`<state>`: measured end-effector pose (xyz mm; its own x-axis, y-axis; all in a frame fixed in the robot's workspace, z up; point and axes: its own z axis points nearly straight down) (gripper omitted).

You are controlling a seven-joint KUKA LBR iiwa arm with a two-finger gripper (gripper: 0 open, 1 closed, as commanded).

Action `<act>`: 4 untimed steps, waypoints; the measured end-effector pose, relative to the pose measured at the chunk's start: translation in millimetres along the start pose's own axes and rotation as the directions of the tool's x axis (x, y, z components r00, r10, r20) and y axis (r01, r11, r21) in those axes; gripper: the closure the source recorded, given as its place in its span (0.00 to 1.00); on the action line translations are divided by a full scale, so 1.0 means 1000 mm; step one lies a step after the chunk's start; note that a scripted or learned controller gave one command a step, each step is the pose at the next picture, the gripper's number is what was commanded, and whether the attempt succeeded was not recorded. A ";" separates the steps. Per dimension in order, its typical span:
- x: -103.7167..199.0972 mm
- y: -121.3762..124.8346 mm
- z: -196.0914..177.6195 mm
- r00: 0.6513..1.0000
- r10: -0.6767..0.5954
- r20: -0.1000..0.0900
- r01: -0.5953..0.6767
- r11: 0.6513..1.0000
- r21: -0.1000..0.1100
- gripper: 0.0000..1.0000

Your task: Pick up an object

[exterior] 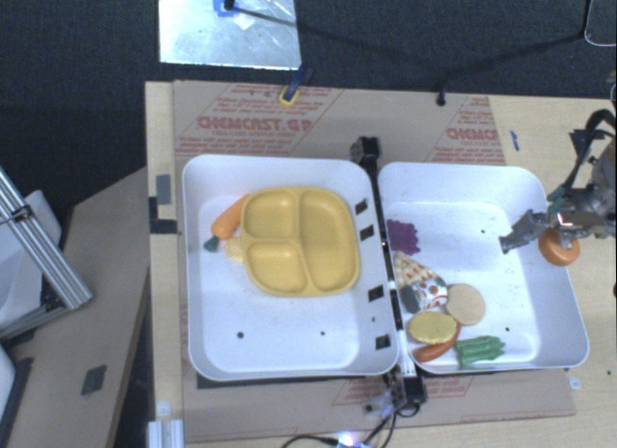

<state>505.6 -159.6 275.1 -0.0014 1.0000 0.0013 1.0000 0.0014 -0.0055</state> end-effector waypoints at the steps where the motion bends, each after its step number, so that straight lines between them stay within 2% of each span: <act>1: 0.000 0.001 -0.004 1.000 -0.002 0.002 0.002 1.000 -0.007 0.00; 2: 0.005 0.010 0.053 1.000 -0.001 0.000 0.001 1.000 -0.003 0.00; 3: 0.009 0.001 0.107 1.000 0.000 0.000 0.000 1.000 -0.003 0.00; 4: 0.013 0.010 0.155 1.000 0.000 0.000 0.000 1.000 -0.003 0.00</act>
<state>515.0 -146.6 120.1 -0.0018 1.0000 0.0016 1.0000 0.0018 -0.0027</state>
